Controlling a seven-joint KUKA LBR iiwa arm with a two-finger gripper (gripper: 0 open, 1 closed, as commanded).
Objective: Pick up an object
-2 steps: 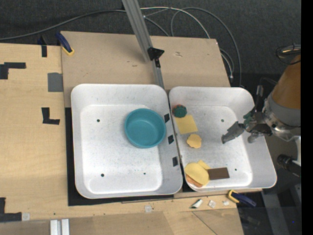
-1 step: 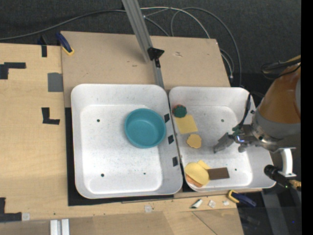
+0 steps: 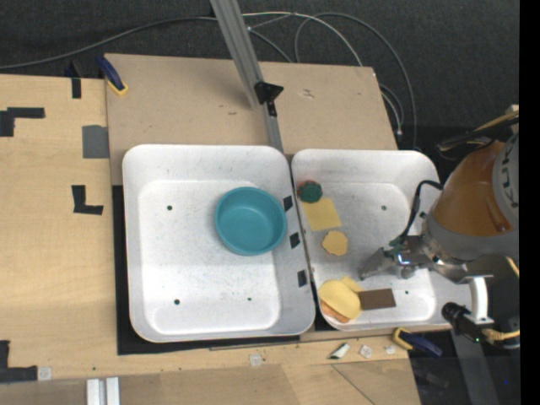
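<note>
In the left bin (image 3: 152,226) sits a teal bowl (image 3: 250,219). In the right bin (image 3: 371,167), the brown block (image 3: 376,299) lies long axis left-right, just below-left of the jaws (image 3: 384,261), nearest of all pieces. Whether they are spread or clenched I cannot tell.

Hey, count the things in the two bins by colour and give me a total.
Teal: 2, the bowl and the small round piece
Yellow: 3, the square, the hexagon and the bun-shaped piece
Brown: 1, the block
Total: 6
</note>
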